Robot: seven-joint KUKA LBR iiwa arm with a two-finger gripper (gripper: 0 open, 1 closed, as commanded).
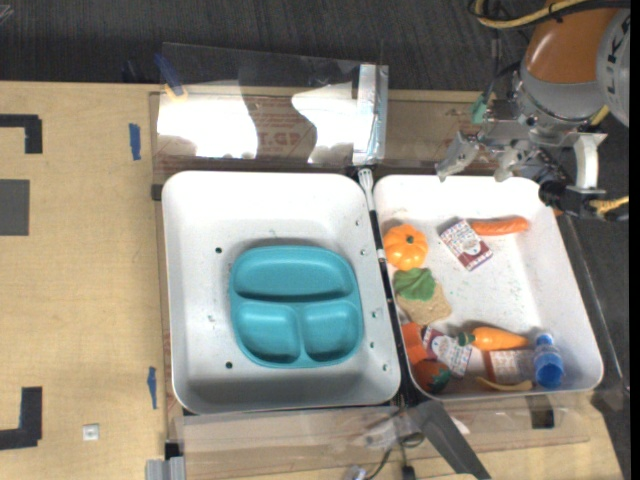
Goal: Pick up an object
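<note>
Tool: the tool (pixel 478 158) is seen above the far rim of the right bin (pixel 575 298), carried by the arm (pixel 570 53). Two fingers are spread apart, one toward the bin divider, one toward the arm. Nothing is seen between them.

Tool height: judged to be raised clear of the bin contents; no contact is seen.

Nearest objects: a small red-and-white packet (pixel 466 244) and an orange carrot (pixel 498 226) lie just below the tool, on the bin floor, touching or nearly so. A small orange pumpkin (pixel 405 247) sits beside the divider, with a green leafy piece (pixel 415 285) just beyond it.

Farther objects: a bottle with a blue cap (pixel 520 363), a second carrot (pixel 495 339) and a red-labelled item (pixel 447 349) are crowded against the near wall; the pile is judged harder to grasp cleanly.

Farthest: a teal divided tray (pixel 295 303) rests alone in the left bin (pixel 190 268), well apart from the tool.

Surface: both bins are borne by the surface (pixel 70 268).

Task status: no object has been picked yet. The spread fingers are judged consistent with readiness for a descent; the packet or carrot is the likeliest target, being nearest and uncrowded.
</note>
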